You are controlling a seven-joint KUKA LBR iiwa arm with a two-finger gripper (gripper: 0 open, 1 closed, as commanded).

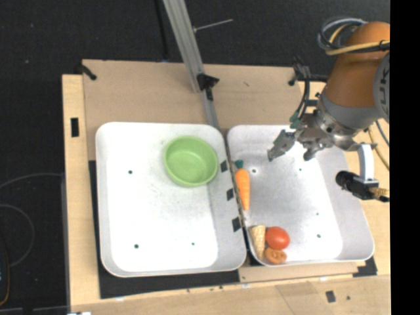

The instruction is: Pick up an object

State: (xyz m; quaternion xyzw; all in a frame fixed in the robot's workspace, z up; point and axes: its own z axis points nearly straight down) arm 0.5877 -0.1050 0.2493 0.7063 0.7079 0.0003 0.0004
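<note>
An orange carrot (242, 187) lies along the left wall of the right bin (328, 241). At that bin's front left corner sit a red tomato (277, 237), a pale wedge-shaped piece (258, 237) and a small brown item (275, 256). A green bowl (190, 161) rests in the upper part of the left bin (131, 241). My gripper (292, 147) hangs over the back of the right bin, to the upper right of the carrot, its two fingers spread apart with nothing between them.
A grey metal pole (187, 44) slants from the top down to the gap between the bins. A black fitting (354, 184) sticks out at the right bin's right wall. The wooden bench (144, 90) surrounds both bins.
</note>
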